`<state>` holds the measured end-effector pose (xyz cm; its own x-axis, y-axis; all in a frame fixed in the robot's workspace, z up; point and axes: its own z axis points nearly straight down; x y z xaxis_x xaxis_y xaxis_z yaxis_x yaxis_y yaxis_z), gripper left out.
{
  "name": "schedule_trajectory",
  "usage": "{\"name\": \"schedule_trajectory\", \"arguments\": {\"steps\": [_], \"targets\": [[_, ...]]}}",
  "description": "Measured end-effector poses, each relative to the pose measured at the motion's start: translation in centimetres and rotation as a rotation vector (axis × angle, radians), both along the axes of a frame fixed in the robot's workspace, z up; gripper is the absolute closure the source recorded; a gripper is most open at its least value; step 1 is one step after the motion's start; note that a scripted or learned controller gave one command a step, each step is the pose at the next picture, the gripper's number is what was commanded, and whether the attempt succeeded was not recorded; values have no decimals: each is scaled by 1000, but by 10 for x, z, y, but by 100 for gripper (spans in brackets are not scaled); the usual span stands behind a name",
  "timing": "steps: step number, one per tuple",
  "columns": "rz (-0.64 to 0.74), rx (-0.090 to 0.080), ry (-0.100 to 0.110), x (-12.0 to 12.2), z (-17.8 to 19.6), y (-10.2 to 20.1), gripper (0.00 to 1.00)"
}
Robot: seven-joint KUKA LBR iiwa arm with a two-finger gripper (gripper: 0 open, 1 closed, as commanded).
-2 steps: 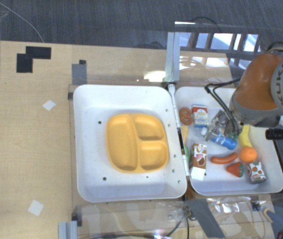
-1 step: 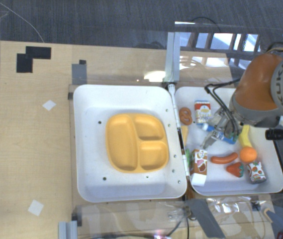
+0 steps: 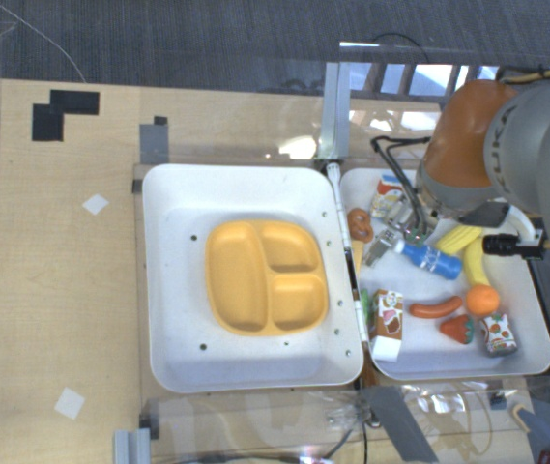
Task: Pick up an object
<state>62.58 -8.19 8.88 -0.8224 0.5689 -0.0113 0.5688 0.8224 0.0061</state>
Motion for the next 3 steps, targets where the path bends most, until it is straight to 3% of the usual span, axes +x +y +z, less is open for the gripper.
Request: {"name": "schedule_trajectory", "arguments": {"steps": [1, 2, 3], "targets": [[218, -2, -5, 12, 102, 41, 0], [-182, 2, 7, 30, 56, -1, 0], [-346, 7, 4, 21, 12, -7, 0]]}}
